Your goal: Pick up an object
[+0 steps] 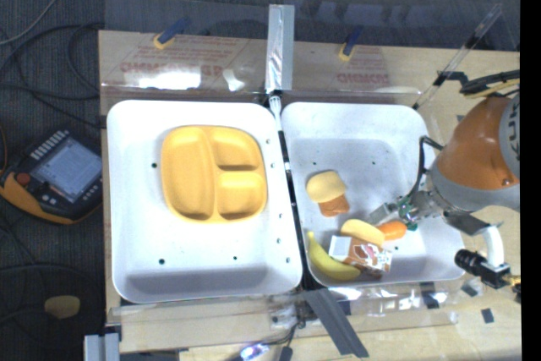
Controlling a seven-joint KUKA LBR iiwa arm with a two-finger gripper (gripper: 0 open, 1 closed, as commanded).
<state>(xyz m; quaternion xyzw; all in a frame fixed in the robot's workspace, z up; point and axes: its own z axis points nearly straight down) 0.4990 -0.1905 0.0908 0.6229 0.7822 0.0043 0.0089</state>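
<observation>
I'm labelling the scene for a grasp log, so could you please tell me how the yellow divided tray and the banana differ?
The yellow divided tray lies alone in the left bin; the banana lies in the right bin among other food items. The tray is much larger, broad and squarish with compartments; the banana is slim and curved. The tray sits mid-bin, while the banana hugs the near-left corner. Both are yellow and rest apart from the pincer.

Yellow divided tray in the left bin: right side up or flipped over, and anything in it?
Right side up and empty. The yellow tray lies flat in the left bin, its three compartments facing up and showing bare yellow.
</observation>
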